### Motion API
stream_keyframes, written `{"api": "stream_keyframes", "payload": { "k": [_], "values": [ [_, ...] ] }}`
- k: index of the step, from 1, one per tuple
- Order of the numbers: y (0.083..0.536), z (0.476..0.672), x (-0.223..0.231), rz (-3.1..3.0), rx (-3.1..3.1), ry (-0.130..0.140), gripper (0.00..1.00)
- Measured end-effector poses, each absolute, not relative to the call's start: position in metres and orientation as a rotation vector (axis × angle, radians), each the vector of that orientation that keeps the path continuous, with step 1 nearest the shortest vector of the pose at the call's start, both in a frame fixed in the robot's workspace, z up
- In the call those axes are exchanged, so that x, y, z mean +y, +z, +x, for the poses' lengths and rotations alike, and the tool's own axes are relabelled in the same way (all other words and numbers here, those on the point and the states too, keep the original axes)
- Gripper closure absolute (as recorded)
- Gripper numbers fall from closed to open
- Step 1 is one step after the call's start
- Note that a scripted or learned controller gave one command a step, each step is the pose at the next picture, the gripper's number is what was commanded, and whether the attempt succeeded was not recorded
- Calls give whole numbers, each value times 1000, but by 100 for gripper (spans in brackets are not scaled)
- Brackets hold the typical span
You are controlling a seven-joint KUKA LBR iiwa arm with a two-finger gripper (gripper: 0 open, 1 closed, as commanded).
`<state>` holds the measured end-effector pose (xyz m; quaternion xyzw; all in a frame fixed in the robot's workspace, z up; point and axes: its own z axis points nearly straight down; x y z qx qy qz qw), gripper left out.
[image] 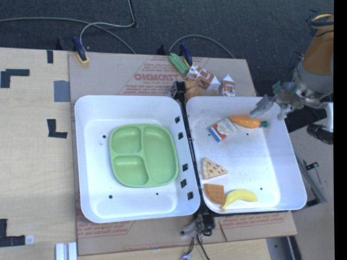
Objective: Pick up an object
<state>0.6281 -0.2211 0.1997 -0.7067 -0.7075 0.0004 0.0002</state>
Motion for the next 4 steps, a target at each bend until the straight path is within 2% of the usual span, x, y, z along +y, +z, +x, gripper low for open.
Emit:
{"api": "stream_keyframes", "payload": {
  "k": [1,4],
  "values": [
    [92,672,-200,-2226,-2230,-6,0],
    [90,671,-102,-2227,-2229,-7,0]
  ]
}}
